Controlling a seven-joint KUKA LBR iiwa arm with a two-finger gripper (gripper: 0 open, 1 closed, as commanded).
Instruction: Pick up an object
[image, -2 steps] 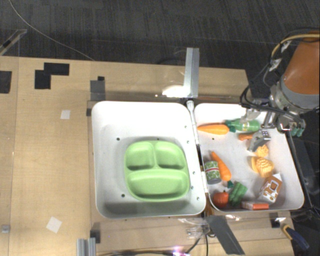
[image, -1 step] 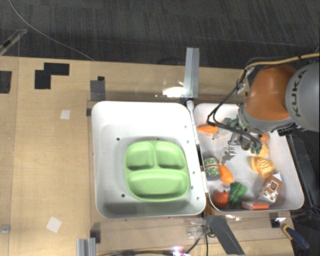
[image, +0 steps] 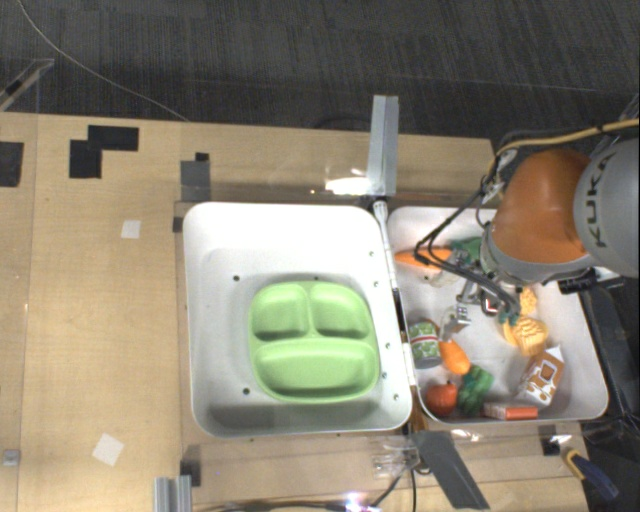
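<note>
The right bin (image: 590, 340) holds several small toy foods. An orange carrot (image: 418, 260) lies at its far left, and a small can with a green label (image: 424, 342) stands near the left wall. An orange piece (image: 455, 357), a green piece (image: 475, 383) and a red tomato (image: 441, 397) cluster at the front. A yellow lumpy toy (image: 526, 331) and a brown-and-white box (image: 541, 377) lie to the right. My gripper (image: 468, 304) hangs low over the bin's middle, between the carrot and the yellow toy, under the orange band (image: 535, 215). Nothing can be seen held in it.
The left bin (image: 215, 300) carries a green divided plate (image: 314, 337). A metal post (image: 384, 145) stands behind the wall between the two bins. A red stick-shaped toy (image: 510, 410) lies at the right bin's front edge. Cables (image: 455, 225) loop beside the wrist.
</note>
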